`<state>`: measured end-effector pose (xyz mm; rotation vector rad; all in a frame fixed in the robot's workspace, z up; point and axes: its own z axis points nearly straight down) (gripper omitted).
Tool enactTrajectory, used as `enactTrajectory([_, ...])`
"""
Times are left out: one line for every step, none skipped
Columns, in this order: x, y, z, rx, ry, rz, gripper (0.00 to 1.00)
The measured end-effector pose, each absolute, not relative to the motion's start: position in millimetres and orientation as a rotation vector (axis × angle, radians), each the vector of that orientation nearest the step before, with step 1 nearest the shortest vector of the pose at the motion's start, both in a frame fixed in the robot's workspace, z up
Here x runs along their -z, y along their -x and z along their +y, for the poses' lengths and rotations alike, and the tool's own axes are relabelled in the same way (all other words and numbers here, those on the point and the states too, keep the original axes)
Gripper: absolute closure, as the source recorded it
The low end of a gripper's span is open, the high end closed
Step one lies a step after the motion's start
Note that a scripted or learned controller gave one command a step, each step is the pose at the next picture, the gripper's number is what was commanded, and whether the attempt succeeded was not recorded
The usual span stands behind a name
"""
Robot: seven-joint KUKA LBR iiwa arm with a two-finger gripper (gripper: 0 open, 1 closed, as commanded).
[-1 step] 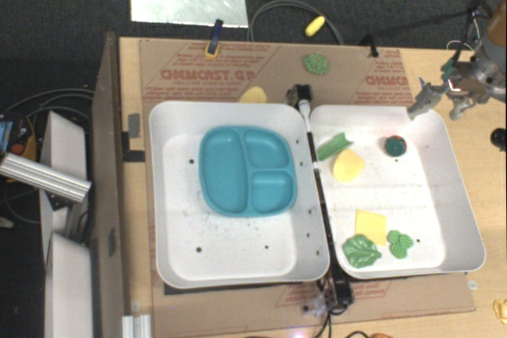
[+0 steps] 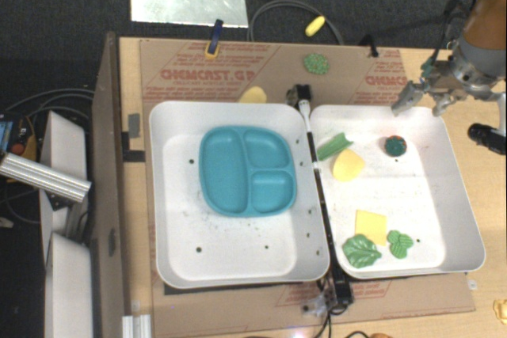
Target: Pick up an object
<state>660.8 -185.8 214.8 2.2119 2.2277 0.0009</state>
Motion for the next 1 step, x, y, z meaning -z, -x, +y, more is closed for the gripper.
enactTrajectory([-117.9, -659.6, -207.2, 0.004, -2.222, 2.224, 0.0])
